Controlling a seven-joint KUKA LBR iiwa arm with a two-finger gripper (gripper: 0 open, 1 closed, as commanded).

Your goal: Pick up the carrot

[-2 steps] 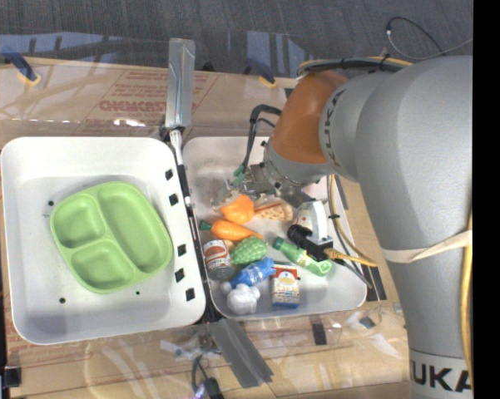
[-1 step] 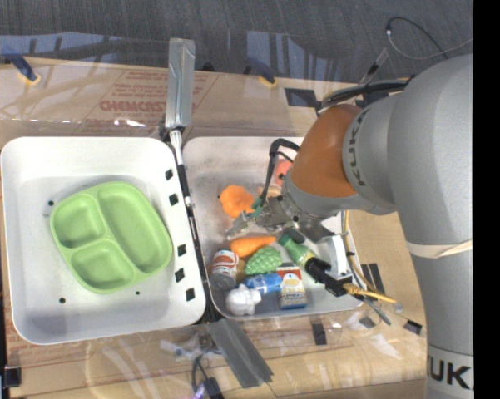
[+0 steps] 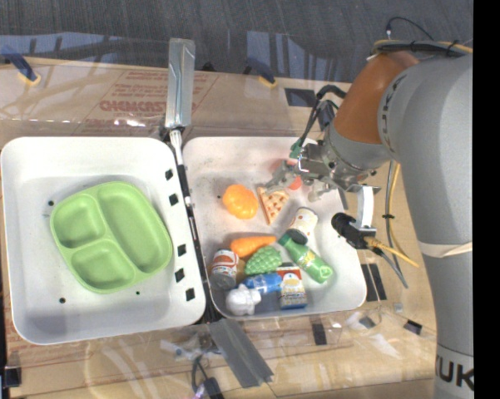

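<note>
The carrot is a short orange piece lying in the right bin, just left of the green toy and below a round orange fruit. My gripper hangs over the upper right part of that bin, above the pizza slice and well up and right of the carrot. Nothing shows between its fingers, and their spread is unclear from this angle.
The right bin also holds a green bottle, a white bottle, a small can, a blue-and-white bottle and a red box. A green divided plate lies in the left bin.
</note>
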